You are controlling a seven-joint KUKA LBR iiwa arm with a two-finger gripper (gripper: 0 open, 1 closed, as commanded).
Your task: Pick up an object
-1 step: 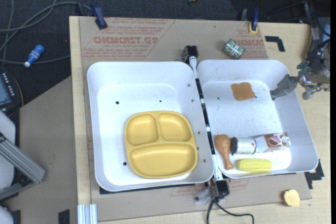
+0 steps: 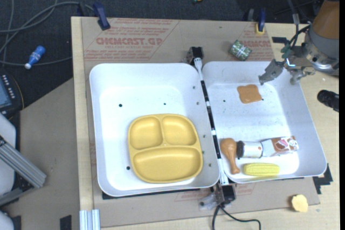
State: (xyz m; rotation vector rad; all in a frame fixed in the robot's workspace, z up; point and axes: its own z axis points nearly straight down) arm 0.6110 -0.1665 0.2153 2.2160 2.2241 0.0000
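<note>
Brown flat piece (image 2: 250, 93) lies just left of the spread, empty fingers (image 2: 281, 74).

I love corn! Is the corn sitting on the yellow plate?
No, the corn lies in the right bin, next to a bottle, while the yellow plate is in the left bin.

A single fixed camera sits above the bench (image 2: 59, 116), looking down at a slant from its front edge, far enough to take in both white bins (image 2: 108, 83) and surrounding floor.
</note>
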